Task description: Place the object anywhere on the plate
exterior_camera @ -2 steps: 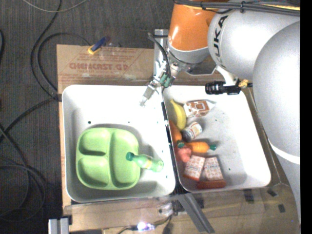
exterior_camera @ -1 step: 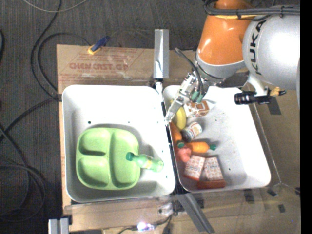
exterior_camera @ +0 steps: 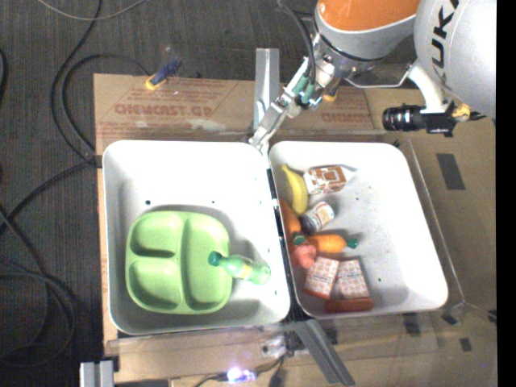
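Observation:
A light green divided plate (exterior_camera: 165,260) lies in the left bin (exterior_camera: 121,184), towards its front left. A small green bottle (exterior_camera: 246,269) lies on its side across the plate's right rim. Its dark green cap end rests over the right compartment, and its body reaches out onto the bin floor. My gripper (exterior_camera: 262,134) hangs high at the back, over the rim where the two bins meet, far from the bottle and the plate. I see nothing held in it.
The right bin (exterior_camera: 403,216) holds a banana (exterior_camera: 295,189), a small carton (exterior_camera: 326,178), a can (exterior_camera: 318,216), a carrot (exterior_camera: 326,243), two red packets (exterior_camera: 337,278) and other food items along its left side. Cables lie on the floor at left.

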Robot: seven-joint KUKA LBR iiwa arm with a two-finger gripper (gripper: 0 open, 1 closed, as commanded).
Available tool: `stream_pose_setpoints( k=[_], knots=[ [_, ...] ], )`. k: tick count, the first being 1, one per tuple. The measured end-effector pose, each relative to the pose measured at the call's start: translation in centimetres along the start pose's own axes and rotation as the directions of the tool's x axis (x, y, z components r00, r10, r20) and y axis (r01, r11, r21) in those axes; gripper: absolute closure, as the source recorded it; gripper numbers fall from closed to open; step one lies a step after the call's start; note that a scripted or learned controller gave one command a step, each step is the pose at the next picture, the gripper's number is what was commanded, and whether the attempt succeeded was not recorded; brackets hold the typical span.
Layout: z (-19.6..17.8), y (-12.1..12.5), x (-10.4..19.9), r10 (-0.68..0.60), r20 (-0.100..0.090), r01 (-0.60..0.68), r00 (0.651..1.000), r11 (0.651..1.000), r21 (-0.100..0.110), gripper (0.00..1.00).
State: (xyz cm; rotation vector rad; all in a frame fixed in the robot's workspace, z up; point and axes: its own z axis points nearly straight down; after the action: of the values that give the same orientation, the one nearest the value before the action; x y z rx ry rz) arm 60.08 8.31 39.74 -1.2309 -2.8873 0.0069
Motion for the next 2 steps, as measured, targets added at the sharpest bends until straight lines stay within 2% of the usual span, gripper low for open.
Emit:
stream_pose_setpoints(
  k=[1, 2],
  knots=[
    [-3.3, 0.7, 8.6, -0.122, 0.0, 0.122, 0.992, 0.992, 0.0, 0.0],
    [-3.3, 2.6, 14.4, 0.127, 0.001, -0.127, 0.992, 0.992, 0.001, 0.0]
  ],
)
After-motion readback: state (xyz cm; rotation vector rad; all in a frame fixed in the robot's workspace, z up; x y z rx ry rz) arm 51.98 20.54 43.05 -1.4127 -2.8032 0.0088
